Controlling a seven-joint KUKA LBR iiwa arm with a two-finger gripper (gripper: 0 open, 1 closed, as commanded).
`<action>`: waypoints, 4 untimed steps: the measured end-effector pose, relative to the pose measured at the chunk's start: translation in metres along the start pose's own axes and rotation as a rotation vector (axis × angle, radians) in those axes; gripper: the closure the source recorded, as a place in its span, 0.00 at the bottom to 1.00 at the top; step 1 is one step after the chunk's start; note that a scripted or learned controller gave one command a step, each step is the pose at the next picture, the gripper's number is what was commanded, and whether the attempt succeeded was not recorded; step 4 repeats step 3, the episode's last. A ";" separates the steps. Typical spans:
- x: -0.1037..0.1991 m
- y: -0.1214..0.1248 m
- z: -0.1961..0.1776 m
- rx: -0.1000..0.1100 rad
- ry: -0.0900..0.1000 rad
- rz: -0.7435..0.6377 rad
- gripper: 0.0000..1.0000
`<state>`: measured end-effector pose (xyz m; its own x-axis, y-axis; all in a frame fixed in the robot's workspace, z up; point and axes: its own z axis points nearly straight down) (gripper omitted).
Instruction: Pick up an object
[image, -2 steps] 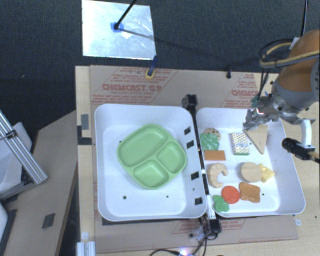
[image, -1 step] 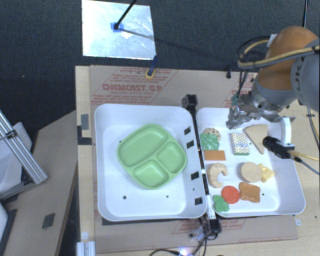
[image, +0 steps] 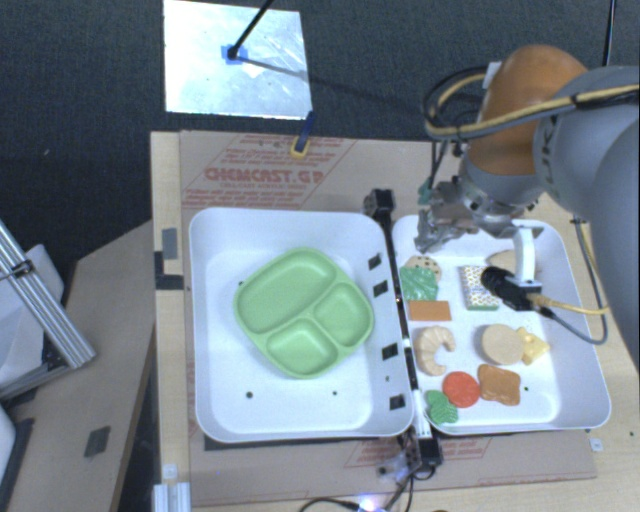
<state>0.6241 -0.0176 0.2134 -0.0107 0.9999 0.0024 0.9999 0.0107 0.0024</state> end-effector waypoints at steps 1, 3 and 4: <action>0.053 0.022 0.000 -0.002 0.000 0.000 1.00; 0.060 0.030 -0.004 -0.001 -0.002 0.004 1.00; 0.060 0.030 -0.004 -0.001 -0.002 0.004 1.00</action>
